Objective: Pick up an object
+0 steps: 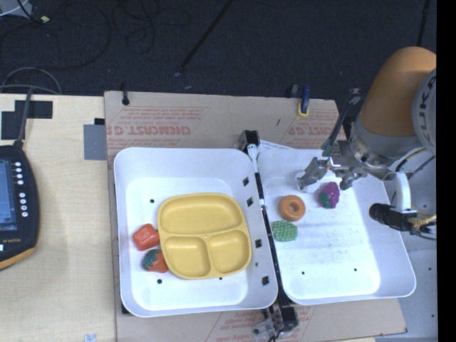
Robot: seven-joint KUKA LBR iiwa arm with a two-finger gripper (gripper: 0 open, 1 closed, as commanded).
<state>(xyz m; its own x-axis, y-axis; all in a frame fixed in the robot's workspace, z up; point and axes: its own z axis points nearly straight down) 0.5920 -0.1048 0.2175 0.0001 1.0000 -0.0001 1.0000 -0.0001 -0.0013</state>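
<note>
In the right bin (356,276) lie three small things: a purple, berry-like piece (328,194), an orange ring (291,207) and a flat green piece (284,231). My gripper (328,181) hangs over the bin's far part, just above the purple piece. It is open, with one fingertip (306,179) to the left of the piece and the other to its right. Nothing is held between the fingers. The orange ring lies a little to the left and nearer the camera.
The left bin (132,184) holds a yellow divided plate (205,235), with a red-orange piece (145,237) and a red and green piece (153,261) at its left side. A black divider (258,205) separates the bins. A handheld controller (11,205) lies at the far left.
</note>
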